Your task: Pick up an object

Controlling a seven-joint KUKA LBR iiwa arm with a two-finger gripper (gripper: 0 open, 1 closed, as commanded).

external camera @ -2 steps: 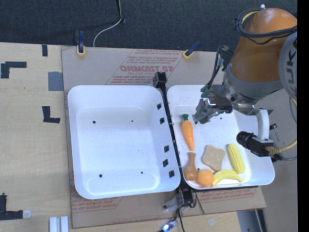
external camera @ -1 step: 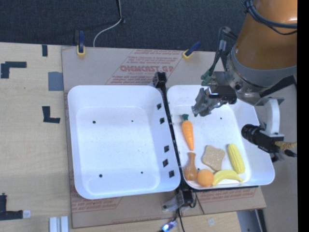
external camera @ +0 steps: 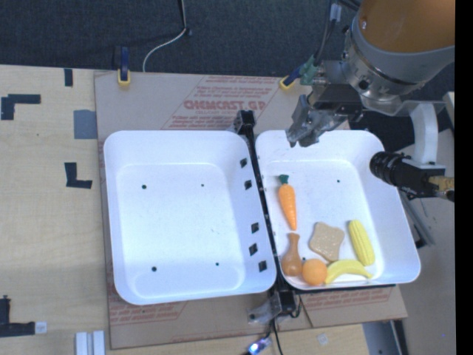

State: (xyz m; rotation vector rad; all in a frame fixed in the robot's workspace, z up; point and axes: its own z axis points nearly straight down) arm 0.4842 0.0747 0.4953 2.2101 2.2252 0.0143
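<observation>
Carrot [external camera: 287,205] lies in the right bin [external camera: 384,198], above a crowded cluster of toy foods. The pincer [external camera: 302,134] hovers over the bin's far edge, holding nothing; open or closed, I cannot tell. Descending there risks striking the rim.

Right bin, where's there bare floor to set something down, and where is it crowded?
In the right bin, the far half is bare, between the carrot's green top and the far wall, below the gripper. The near end is crowded: bottle, orange, banana, bread and corn cluster there. The left bin's floor is bare.
</observation>
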